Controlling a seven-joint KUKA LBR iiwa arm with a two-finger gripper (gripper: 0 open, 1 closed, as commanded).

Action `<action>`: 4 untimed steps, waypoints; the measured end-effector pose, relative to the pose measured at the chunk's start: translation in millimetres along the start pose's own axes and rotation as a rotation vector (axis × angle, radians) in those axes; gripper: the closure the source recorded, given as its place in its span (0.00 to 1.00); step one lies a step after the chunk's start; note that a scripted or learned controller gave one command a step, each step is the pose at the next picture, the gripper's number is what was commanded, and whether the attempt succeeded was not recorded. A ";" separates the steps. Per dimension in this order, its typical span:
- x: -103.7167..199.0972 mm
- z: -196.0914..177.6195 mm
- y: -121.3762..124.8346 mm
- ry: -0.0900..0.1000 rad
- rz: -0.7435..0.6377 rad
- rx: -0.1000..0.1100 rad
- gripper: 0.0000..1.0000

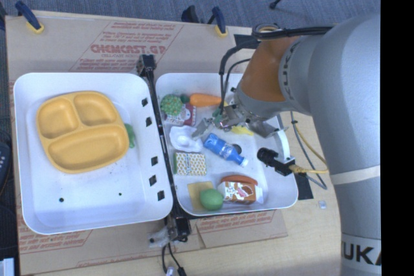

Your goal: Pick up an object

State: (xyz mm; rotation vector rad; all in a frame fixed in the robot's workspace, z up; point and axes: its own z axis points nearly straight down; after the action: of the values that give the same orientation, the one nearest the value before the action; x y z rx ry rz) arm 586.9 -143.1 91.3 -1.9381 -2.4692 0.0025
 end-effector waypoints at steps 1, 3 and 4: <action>0.1 -10.1 0.2 0.000 -0.004 0.002 1.00; 37.6 -0.1 -41.5 0.000 -0.237 -0.001 0.00; 37.4 -10.0 -41.1 0.001 -0.240 0.000 1.00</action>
State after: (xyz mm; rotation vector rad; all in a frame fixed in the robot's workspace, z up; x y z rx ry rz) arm 538.2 -116.5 101.5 -1.6286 -2.6824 0.0018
